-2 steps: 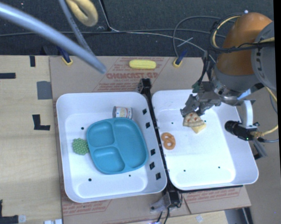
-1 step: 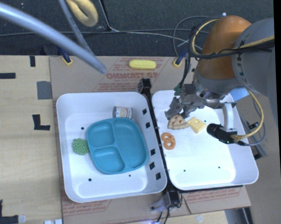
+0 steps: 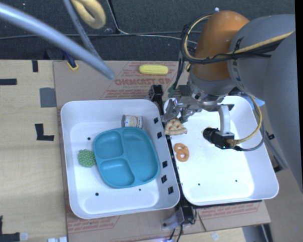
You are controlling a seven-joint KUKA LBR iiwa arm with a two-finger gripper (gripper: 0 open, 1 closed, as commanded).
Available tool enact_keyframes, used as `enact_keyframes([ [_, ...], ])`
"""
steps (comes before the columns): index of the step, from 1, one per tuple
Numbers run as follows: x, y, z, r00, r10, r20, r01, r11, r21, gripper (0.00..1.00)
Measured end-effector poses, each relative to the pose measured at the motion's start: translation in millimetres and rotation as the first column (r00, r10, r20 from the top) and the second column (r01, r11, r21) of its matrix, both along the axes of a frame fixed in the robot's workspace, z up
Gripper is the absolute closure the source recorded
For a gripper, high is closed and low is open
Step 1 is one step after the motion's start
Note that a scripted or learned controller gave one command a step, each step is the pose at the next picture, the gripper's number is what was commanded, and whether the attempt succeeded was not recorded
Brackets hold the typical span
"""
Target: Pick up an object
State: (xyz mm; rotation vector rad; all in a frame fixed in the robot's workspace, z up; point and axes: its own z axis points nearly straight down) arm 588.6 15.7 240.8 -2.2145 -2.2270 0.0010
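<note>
My gripper point(image 3: 175, 112) hangs over the far left corner of the right bin point(image 3: 229, 185), close to the wall shared with the left bin. Just under and in front of it lies a toy pizza slice point(image 3: 175, 126), tan with red spots. Whether the slice is touched or held is hidden by the wrist. A brown pretzel point(image 3: 181, 152) lies on the bin floor a little nearer the camera.
The left bin point(image 3: 79, 196) holds a blue divided plate point(image 3: 127, 157), a small can point(image 3: 132, 121) behind it and a green knobbly object point(image 3: 86, 158) at its left. A yellow object point(image 3: 153, 69) lies on the cardboard behind the bins. A black unit point(image 3: 217, 137) on a cable hangs from the arm.
</note>
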Motion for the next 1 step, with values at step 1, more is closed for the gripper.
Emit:
enact_keyframes([
  [1,7.3,55.0,0.3,1.0,0.0,0.0,0.0,1.0,0.0,1.0],
])
